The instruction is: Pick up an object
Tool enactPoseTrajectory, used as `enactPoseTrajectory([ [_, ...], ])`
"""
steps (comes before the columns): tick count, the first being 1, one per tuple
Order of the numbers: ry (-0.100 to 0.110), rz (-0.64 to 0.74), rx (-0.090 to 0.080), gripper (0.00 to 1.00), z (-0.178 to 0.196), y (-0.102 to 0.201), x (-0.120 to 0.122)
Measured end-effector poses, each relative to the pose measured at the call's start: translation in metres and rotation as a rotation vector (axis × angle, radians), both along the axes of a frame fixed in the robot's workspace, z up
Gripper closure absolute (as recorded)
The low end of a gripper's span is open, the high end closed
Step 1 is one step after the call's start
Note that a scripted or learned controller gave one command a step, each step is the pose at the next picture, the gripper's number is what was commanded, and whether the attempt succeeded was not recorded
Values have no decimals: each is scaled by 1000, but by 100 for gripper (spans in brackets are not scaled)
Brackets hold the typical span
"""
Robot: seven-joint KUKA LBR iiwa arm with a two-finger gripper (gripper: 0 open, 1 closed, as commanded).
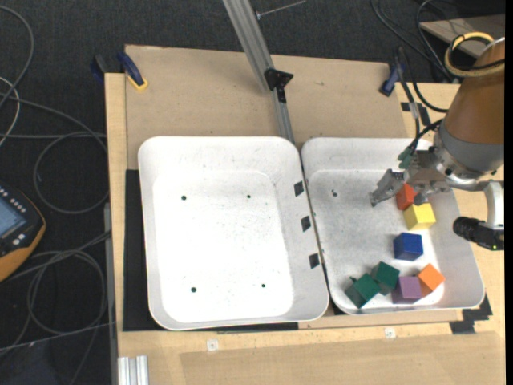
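Observation:
My gripper (407,184) hangs over the upper part of the right bin (345,239), under the grey wrist with its orange band. It is open, with one grey finger (385,188) splayed out to the left. A red block (406,196) lies right beneath it, between the spread fingers, and I cannot tell whether they touch it. A yellow block (420,214) rests just below the red one. Further toward the front lie a blue block (409,245), an orange block (431,277), a purple block (409,287) and two green blocks (386,275) (365,289).
The left bin (160,215) stands beside the right one, with black clips along the shared rim. A slanted metal rail (256,50) crosses the bench at the back. Blue clamps sit at the bench's far corners. Cables lie on the floor to the left.

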State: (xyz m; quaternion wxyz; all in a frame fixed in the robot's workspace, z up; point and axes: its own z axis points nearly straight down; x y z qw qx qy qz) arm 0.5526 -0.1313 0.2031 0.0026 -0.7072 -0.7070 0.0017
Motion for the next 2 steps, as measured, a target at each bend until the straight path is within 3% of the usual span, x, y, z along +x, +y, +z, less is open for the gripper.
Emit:
enactPoseTrajectory([
  [2,1,0,1,0,-107,3,4],
])
